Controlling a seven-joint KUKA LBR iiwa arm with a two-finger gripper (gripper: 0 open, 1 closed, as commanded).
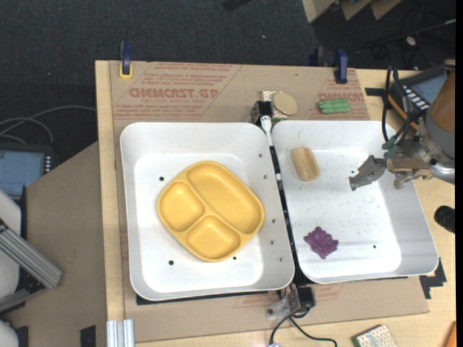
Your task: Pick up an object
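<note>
In the right bin [405, 259] lie a tan roll-shaped object [305, 163] near the back left and a small purple bumpy object [320, 241] toward the front. My gripper [383, 177] hovers over the right side of this bin, to the right of the tan object and up and to the right of the purple one. Its fingers [366, 173] stand apart, open, with nothing between them. A yellow three-section plate [210, 210] lies in the left bin [137, 165].
A green object [334, 107] and a round tan disc [284, 105] lie on the cardboard bench behind the bins. Blue clamps [126, 58] hold the board's back edge. Cables and the arm's wrist [441, 132] crowd the right side.
</note>
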